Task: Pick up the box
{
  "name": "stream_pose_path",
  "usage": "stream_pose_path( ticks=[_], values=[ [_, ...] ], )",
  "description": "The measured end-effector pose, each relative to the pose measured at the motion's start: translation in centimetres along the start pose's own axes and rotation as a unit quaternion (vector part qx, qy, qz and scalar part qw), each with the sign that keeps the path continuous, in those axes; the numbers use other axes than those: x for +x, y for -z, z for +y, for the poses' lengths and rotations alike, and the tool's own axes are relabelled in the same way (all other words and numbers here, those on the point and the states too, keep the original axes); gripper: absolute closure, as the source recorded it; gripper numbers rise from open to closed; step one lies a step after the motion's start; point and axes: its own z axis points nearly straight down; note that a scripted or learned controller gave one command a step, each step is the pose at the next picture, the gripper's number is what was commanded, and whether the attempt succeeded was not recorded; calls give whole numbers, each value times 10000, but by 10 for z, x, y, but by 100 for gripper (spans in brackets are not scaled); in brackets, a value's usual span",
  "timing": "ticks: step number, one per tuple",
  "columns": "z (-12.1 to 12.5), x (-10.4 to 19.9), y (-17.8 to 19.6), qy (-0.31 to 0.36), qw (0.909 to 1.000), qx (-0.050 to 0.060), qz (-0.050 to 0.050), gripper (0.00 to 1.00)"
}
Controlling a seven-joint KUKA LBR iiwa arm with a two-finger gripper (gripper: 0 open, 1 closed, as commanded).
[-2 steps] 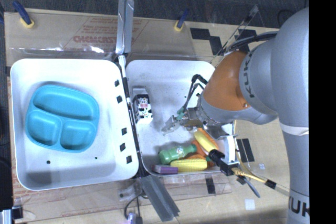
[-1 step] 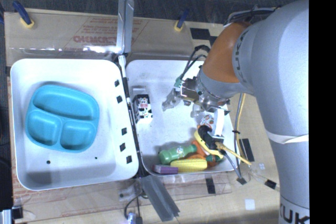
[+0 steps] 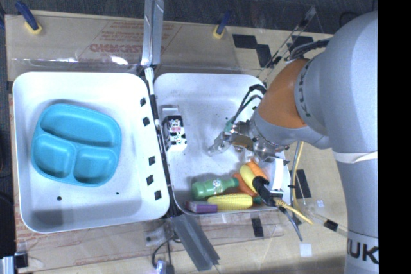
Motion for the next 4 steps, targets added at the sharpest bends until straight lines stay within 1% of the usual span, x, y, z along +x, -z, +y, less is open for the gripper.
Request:
stream_pose_path(
  ticks=[1,2,3,4],
  values=[
    [64,57,102,-515,9987,-21,-4,0],
    [63,59,111,-465,9989,5,-9,100],
    [17,48,13,-9,10000,-5,-8,100],
    [17,48,22,11,10000,11,-8,100]
  ],
)
